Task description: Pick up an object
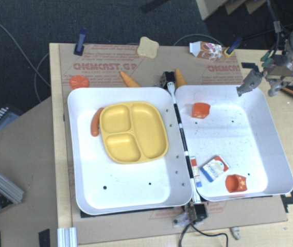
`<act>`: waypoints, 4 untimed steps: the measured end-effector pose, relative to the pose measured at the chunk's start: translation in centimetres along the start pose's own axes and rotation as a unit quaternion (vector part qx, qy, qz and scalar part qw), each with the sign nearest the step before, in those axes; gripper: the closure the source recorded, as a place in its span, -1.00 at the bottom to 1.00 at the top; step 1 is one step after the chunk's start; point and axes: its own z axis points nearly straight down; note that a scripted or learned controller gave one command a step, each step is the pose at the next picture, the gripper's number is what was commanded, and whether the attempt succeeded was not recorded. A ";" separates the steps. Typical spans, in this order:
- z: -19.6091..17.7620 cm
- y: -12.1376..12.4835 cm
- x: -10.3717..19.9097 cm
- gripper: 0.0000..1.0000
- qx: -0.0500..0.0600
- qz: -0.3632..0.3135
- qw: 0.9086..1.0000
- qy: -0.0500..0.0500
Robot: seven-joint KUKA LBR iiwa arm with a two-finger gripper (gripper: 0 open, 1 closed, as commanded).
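- Hovering over the far right corner of the right bin (270, 138), the gripper (262, 84) has its two fingers spread apart with nothing between them.
- Nearest candidate: a small red block (201, 110) lying alone on smooth white plastic, probably easiest to reach.
- Further off, a printed carton (214, 169) and an orange-red piece (236, 182) sit close together.
- The left bin (84, 179) carries a glossy yellow divided plate (134, 131) with a sausage (95, 123) beside it.

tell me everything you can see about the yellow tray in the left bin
The yellow tray is a rounded-square divided plate, plastic-looking, with three compartments: two on its left side, one long one on the right. It lies flat, slightly rotated, in the upper middle of the left bin. A sausage lies along its left edge, apparently touching.
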 end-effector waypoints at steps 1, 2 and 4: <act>10.7 3.8 5.3 -1.00 0.002 -0.001 1.000 0.001; 20.0 5.8 5.7 -1.00 0.002 0.000 1.000 0.001; 18.8 3.4 6.5 1.00 0.000 0.001 1.000 0.000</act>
